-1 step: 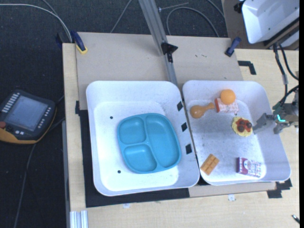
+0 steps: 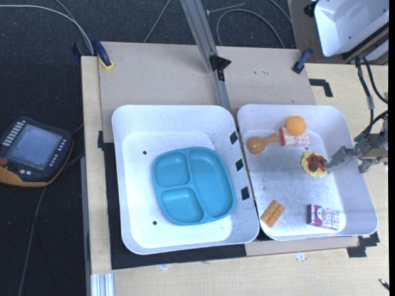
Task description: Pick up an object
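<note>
The pincer (image 2: 338, 159) hangs at the right bin's (image 2: 355, 196) right edge, beside a yellow-and-red toy (image 2: 314, 164); whether it is open or closed, I cannot tell. A blue divided plate (image 2: 193, 185) fills the left bin (image 2: 133, 159)

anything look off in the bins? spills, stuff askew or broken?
Nothing stands out. The blue three-compartment plastic tray lies flat in the left white bin. In the right white bin, the orange ball, tan wooden pestle-shaped piece, yellow round toy, orange cracker-like block and small maroon-and-white packet lie scattered, none spilled or visibly damaged.
</note>
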